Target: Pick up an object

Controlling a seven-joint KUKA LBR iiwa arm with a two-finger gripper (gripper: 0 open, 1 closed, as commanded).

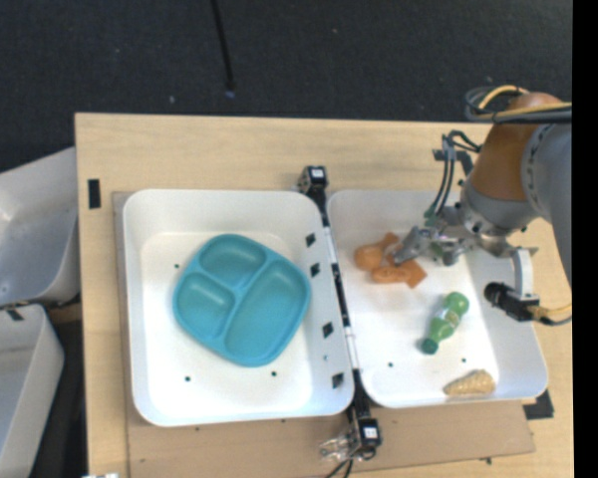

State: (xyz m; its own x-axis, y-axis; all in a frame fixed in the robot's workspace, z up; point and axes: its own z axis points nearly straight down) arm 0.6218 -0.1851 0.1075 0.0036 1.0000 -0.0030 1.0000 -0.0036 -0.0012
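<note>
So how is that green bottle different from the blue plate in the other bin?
The green bottle is small and slim, while the blue plate is broad and takes up much of its bin. The bottle lies on its side in the right bin; the plate sits flat in the left bin. The plate is split into compartments; the bottle is one rounded piece. The bottle lies nearer the claw than the plate. Both rest untouched on white bin floors.

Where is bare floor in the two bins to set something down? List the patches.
Left bin: a strip along its near edge and left wall, around the blue divided plate.
Right bin: bare floor between the green bottle and the divider, and its far left corner.
Crowded: around the orange piece, where the tool sits.
</note>
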